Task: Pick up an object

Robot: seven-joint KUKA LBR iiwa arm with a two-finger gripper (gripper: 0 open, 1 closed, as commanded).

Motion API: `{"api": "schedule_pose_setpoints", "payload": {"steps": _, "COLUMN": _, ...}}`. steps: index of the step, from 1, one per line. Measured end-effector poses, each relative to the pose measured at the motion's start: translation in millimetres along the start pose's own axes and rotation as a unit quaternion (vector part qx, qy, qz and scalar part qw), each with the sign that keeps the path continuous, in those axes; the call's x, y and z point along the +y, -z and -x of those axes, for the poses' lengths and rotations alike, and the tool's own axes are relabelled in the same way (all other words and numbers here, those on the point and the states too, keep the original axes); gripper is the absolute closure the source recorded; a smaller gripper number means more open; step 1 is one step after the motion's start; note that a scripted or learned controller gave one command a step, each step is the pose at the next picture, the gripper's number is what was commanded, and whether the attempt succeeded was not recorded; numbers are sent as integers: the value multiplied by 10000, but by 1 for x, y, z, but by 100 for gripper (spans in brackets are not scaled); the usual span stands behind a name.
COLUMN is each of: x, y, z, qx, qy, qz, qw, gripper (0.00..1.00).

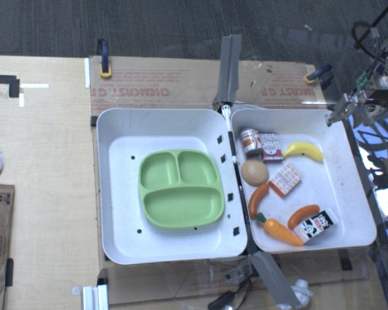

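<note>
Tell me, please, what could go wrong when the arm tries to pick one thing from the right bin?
1. The carrot, the sausage and the small carton lie touching, so the fingers may catch two things or push one away.
2. The can and the round ball sit close to the bin wall, which may block a finger.
3. The ball could roll when touched.

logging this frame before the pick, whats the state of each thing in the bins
green divided plate: flat in left bin, nothing on it
can: on its side
banana: lying flat
round bun: touching a sausage
carrot: lying flat
milk carton: tipped on its side
</note>
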State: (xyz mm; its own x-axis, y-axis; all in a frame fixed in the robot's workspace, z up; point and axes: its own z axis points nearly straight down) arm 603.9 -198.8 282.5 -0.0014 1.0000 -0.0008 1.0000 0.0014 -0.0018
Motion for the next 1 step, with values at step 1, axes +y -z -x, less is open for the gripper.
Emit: {"api": "schedule_pose_setpoints", "payload": {"steps": 1, "x": 16, "y": -153, "z": 11, "qx": 1, "qy": 64, "qz": 2, "qw": 10000, "gripper": 0}}
